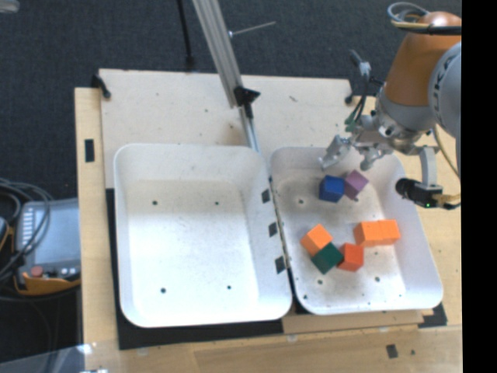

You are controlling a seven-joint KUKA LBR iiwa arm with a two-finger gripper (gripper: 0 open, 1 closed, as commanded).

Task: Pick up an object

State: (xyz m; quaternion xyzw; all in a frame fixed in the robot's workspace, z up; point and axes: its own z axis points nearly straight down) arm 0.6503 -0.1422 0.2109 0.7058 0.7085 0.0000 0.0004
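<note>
White plastic forms two shallow bins set side by side on the bench (186,107). Six blocks are counted, all in the right bin (415,286): one blue block (331,189), one purple block (356,183), three orange ones and one green block (327,257). The blue and purple blocks are touching, at about 12 o'clock in the bin. The orange cube (316,238) and the smaller red-orange block (352,256) are pressed against the green block near 6 o'clock (a tight cluster), while the long orange block (377,232) lies just beside them toward 3 o'clock. No blocks are seen in the left bin (124,208). The gripper (352,155) is seen just above the blue and purple pair, its fingers spread apart with nothing between them. A slanted aluminium rail (221,49) crosses the bench at 12 o'clock, ending between the bins.
</note>
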